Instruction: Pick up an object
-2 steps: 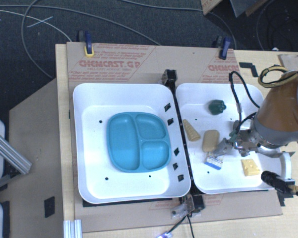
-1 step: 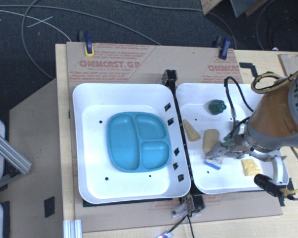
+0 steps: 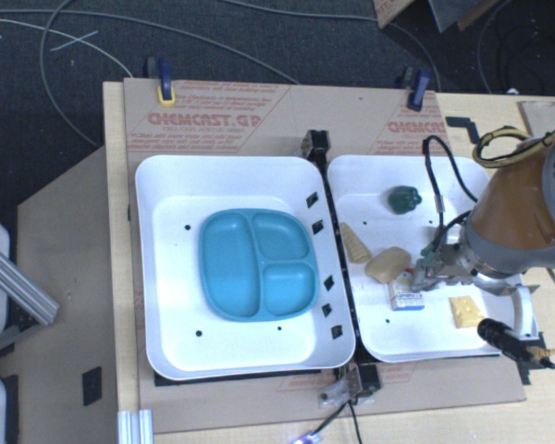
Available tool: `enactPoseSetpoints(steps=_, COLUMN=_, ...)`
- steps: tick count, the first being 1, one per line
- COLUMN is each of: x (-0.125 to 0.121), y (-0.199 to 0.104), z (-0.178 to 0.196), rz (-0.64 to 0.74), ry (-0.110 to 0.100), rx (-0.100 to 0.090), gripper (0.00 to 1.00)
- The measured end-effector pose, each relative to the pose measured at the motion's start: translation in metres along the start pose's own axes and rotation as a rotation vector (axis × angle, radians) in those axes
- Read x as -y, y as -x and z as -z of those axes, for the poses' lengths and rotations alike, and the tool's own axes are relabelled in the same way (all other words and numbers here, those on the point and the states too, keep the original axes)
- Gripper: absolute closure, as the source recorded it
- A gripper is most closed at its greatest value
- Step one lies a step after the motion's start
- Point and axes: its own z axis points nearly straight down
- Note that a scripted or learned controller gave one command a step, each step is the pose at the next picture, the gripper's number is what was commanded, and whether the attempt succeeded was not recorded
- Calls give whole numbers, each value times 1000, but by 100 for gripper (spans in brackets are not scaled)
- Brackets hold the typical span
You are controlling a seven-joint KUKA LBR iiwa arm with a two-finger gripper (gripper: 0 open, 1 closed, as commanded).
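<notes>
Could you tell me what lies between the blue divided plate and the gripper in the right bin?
In the camera view, between the blue divided plate and the gripper lie the bins' black-clipped rims, a tan wedge and a tan lump.

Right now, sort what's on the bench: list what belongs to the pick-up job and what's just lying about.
Belongs to the job:
gripper
right bin
tan lump
green object
tan wedge
yellow piece
small flat packet

Lying about:
blue divided plate
left bin
blue clamps

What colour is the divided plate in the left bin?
Light blue; the divided plate shows clearly in the camera view.
</notes>
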Motion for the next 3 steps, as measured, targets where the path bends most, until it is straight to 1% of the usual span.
enactPoseSetpoints(steps=1, x=-11, y=-6, z=57, rz=2, ry=-7, rx=2, gripper=100)
enactPoseSetpoints(steps=2, x=-14, y=-6, z=121, rz=1, ry=-5, rx=3, gripper=100)
enactPoseSetpoints(steps=3, x=-16, y=-6, z=176, rz=1, ry=-5, rx=3, gripper=100)
